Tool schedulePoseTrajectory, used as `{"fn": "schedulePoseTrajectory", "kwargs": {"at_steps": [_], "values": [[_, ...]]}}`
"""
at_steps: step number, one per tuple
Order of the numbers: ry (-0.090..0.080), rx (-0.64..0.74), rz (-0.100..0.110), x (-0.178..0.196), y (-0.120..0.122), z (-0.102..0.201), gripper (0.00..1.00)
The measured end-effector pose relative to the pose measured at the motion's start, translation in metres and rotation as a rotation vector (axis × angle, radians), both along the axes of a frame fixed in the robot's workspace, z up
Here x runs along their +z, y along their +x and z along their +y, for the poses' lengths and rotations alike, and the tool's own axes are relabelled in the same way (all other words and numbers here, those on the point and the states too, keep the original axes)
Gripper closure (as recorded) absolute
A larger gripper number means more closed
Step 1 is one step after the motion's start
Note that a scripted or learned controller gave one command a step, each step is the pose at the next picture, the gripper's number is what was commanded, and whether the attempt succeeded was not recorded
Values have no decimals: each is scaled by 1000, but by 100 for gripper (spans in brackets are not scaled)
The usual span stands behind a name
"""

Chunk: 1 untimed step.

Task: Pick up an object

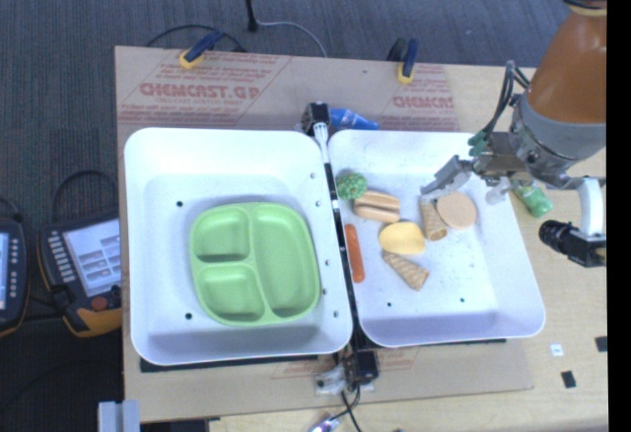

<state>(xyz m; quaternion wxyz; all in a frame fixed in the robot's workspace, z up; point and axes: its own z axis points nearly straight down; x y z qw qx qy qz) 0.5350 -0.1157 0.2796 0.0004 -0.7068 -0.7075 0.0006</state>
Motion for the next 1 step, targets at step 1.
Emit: {"fn": "schedulePoseTrajectory", "kwargs": {"at_steps": [1], "values": [[0,134,1,-89,13,-27,0]]}}
